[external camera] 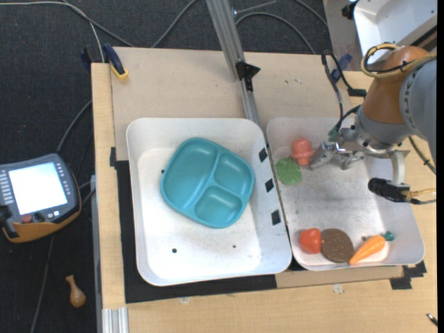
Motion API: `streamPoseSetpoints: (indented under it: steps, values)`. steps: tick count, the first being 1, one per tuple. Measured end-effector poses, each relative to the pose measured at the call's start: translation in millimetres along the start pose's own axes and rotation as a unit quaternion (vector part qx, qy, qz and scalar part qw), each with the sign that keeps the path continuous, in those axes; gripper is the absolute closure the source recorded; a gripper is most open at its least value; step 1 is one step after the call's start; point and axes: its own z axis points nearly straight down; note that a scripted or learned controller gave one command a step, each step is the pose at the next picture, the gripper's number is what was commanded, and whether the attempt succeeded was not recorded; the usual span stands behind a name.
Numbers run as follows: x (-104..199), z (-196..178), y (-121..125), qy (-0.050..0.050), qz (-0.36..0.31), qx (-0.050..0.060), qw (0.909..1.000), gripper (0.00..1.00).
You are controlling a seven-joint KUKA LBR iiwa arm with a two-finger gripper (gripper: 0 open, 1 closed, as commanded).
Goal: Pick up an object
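the tabletop (pixel 180 82) is a pale wooden board carrying two shallow white bins side by side. the left bin (pixel 149 255) holds a teal divided plate (pixel 207 182) with three compartments, lying flat and turned at an angle, near the bin's middle. the right bin (pixel 333 207) holds all the small items. the arm (pixel 395 96) — grey, with an orange band above the wrist — reaches in from the right and sits over the upper part of the right bin. a metal rail (pixel 232 44) runs down from the top edge toward the gap between the bins.

the gripper (pixel 331 155) is low over the upper part of the right bin, pointing left; whether it is wide or narrow cannot be told at this angle, and no item is seen in its grasp.

items in the right bin:
- brown oval item (pixel 336 245) at the near edge, between the red and orange items.
- green leafy item (pixel 288 171) near the bin's left wall.
- orange carrot (pixel 370 248) — in the near right corner, beside the brown item.
- red tomato-like item (pixel 311 240) just left of the brown item.
- pink item (pixel 302 150) just above the green one, just beside the gripper.
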Motion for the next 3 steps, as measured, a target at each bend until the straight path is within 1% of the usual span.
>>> streamPoseSetpoints:
  steps: [1, 2, 3]
  values:
    - [0, -13, 1, 0.0, -0.001, -0.002, 1.0, 1.0]
    - [2, -56, -1, 0.0, 0.001, -0.003, 1.0, 1.0]
    - [2, -119, -1, -0.001, 0.0, -0.003, 1.0, 1.0]
